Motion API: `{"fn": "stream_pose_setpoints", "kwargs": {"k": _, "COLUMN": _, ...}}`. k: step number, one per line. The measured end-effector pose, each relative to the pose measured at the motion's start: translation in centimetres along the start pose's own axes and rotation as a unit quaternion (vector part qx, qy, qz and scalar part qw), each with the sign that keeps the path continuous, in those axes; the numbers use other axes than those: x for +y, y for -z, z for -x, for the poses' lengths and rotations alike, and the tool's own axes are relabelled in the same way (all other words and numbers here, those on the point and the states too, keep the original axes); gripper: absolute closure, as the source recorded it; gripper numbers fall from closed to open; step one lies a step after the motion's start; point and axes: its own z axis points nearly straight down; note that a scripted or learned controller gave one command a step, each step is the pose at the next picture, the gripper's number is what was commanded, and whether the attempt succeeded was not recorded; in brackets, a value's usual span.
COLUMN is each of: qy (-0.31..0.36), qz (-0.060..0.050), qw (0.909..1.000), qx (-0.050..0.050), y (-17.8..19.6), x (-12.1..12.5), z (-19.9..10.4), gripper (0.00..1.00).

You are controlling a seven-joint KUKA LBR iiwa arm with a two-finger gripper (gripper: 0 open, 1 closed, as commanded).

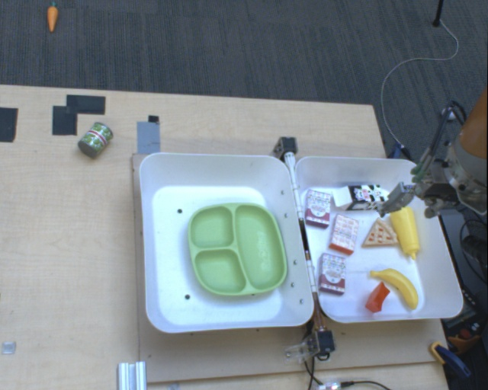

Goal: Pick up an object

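Observation:
My gripper hangs over the far right part of the right bin, its two fingers apart and nothing between them. Just below it lies a yellow bottle-shaped toy, and a tan waffle wedge is beside that. A black-and-white item sits left of the gripper. Three red-and-white cartons lie along the bin's left side. A banana and a small red piece rest near the front.
The left bin holds a green divided plate. A green can and dark patches sit on the bench at far left. A small carrot lies on the carpet. A thin cable loops behind the arm.

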Motion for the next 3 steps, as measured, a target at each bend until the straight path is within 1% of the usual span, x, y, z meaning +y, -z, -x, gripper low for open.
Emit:
{"fn": "stream_pose_setpoints", "kwargs": {"k": 1, "qy": -0.001, "qz": 0.000, "qw": 1.0000, "qx": 0.000, "y": -16.0, "x": -3.3, "z": -4.5, "gripper": 0.00}}
{"fn": "stream_pose_setpoints", "kwargs": {"k": 2, "qy": -0.001, "qz": 0.002, "qw": 1.0000, "qx": 0.000, "y": -14.9, "x": -3.2, "z": -4.5, "gripper": 1.00}}
{"fn": "stream_pose_setpoints", "kwargs": {"k": 3, "qy": -0.001, "qz": 0.002, "qw": 1.0000, "qx": 0.000, "y": -14.9, "x": -3.2, "z": -4.5, "gripper": 0.00}}
